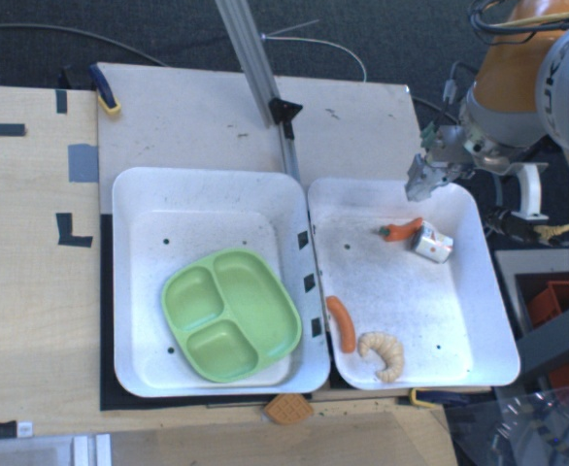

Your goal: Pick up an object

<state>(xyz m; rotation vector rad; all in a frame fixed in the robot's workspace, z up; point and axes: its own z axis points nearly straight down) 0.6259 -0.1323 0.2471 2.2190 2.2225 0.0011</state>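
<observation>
My gripper (422, 183) hangs over the far right corner of the right bin (479, 289), with nothing seen between its fingers. Just below it lie a small orange carrot (401, 230) and a white and silver cylinder (432, 245), side by side. At the bin's near left lies an orange sausage (341, 323). Next to the sausage sits a beige croissant (385, 353).
The left bin (139, 260) holds a green divided plate (230, 314). A slanted metal pole (255, 56) rises behind the bins. A small waffle-like cracker (286, 409) lies on the bench in front of the bins. A blue and yellow clamp (104, 89) sits at the far left.
</observation>
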